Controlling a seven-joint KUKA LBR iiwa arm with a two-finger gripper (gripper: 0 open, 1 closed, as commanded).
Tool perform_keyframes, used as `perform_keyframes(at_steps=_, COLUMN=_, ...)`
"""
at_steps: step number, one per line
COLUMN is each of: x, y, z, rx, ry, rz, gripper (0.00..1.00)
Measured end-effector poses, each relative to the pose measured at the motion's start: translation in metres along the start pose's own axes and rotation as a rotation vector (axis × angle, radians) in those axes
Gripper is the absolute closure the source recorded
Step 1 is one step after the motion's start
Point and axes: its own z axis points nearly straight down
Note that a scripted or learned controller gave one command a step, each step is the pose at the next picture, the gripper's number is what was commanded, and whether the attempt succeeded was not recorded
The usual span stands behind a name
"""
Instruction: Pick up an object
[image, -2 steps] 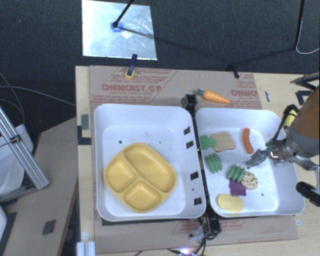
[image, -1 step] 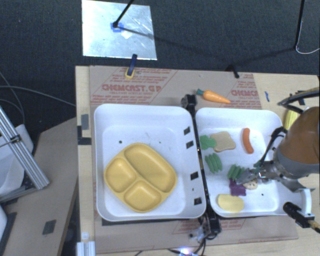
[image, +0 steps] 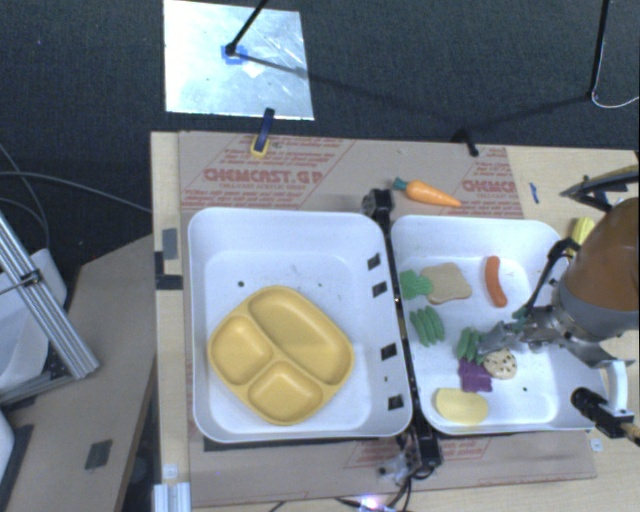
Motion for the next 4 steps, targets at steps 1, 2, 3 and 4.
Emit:
perform_keyframes(at_steps=1, x=0.074, y=-0.012, z=0.018, rx=-0.014, ry=-0.007, rz=-0.002, gripper=0.00)
perform_keyframes(at_steps=2, x=0.069, y=-0.010, z=0.004, rx=-0.021, ry=-0.011, rz=0.004, gripper=1.00)
perform_keyframes(at_steps=3, x=0.069, y=-0.009, z=-0.006, rx=-0.023, ry=-0.010, rz=0.003, gripper=1.00)
perform_keyframes(at_steps=4, x=0.087, y=0.002, z=0.022, rx=0.002, ry=0.001, rz=-0.001, gripper=1.00)
